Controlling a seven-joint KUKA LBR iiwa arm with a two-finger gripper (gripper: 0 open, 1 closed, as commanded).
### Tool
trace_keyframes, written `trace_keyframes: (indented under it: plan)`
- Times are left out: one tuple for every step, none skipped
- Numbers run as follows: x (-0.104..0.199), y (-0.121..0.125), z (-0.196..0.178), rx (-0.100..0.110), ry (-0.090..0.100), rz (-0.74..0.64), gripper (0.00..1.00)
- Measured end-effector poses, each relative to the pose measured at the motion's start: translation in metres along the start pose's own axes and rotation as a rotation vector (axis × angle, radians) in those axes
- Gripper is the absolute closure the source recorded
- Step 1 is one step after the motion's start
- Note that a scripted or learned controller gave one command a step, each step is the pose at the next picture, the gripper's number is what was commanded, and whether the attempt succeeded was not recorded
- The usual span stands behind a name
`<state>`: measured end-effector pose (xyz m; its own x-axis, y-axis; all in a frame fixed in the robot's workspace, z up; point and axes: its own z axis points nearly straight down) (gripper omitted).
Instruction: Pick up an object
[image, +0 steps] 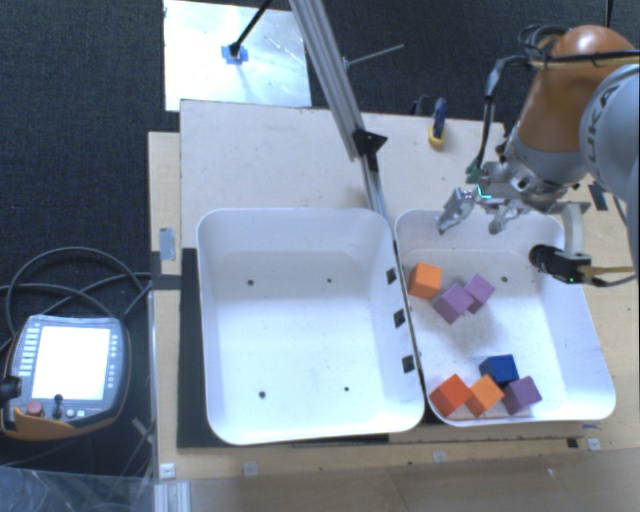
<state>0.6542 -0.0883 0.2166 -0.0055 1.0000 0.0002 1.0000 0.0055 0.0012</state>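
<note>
Above the right bin (590, 385) far edge, gripper (472, 216) hovering with fingers spread and nothing between them, orange block (425, 281) lying below them on the bin floor, purple blocks (464, 296) just beside it.

The open, empty tool (473, 215) hovers above the right bin's (575, 330) far edge, over coloured blocks (452, 296).

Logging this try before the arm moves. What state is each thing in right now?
Gripper: above the right bin's far edge, jaws apart, nothing between them.
Right bin: holds seven blocks.
Orange block: alone, near the divider.
Two purple blocks: touching, mid-bin.
Near cluster: two orange, one blue, one purple, bunched together.
Left bin: bare white floor.
</note>
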Motion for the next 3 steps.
trace_keyframes:
  plan:
    - [0.002,-0.009,0.046,0.004,0.000,0.003,0.00]
    - [0.002,-0.015,0.100,-0.004,0.003,0.005,0.00]
    - [0.001,-0.010,0.103,-0.016,-0.001,0.002,0.00]
